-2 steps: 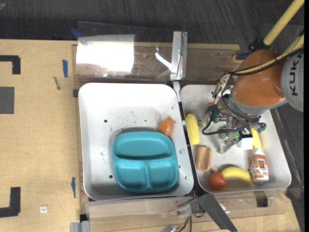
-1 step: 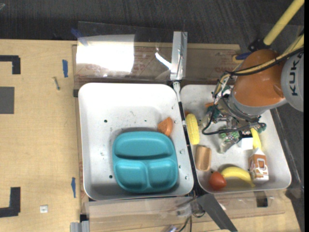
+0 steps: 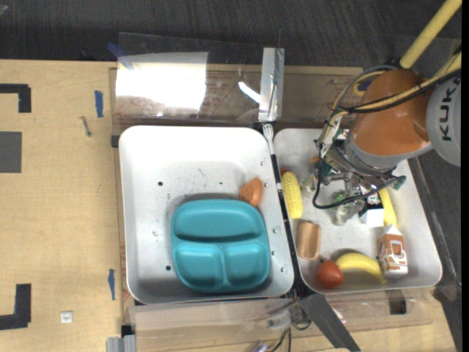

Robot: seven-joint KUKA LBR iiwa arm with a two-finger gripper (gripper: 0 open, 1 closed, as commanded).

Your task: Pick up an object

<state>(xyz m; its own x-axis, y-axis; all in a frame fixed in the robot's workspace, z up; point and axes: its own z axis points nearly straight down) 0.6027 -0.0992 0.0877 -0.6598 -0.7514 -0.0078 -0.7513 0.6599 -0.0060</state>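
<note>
Here, nearest the camera in the right bin [image 3: 429,259], a red tomato [image 3: 330,273] sits at the front edge, touching a yellow banana [image 3: 359,264] that curves toward the front right corner. Just beside the banana stands a small white bottle [image 3: 393,251] with an orange label and cap. A tan bread roll [image 3: 308,240] lies near the left wall, and behind it a yellow corn cob [image 3: 292,194] runs along that same wall. A yellow strip [image 3: 387,207] lies by the right side, partly under the arm.

In the left bin [image 3: 139,196], a teal divided tray [image 3: 220,244] fills the front half; an orange piece [image 3: 251,191] rests at its far right corner, against the wall.

Farther back, the gripper [image 3: 350,200] hangs low over the middle of the right bin, amid cables. Whether it is released or clenched cannot be told.
</note>
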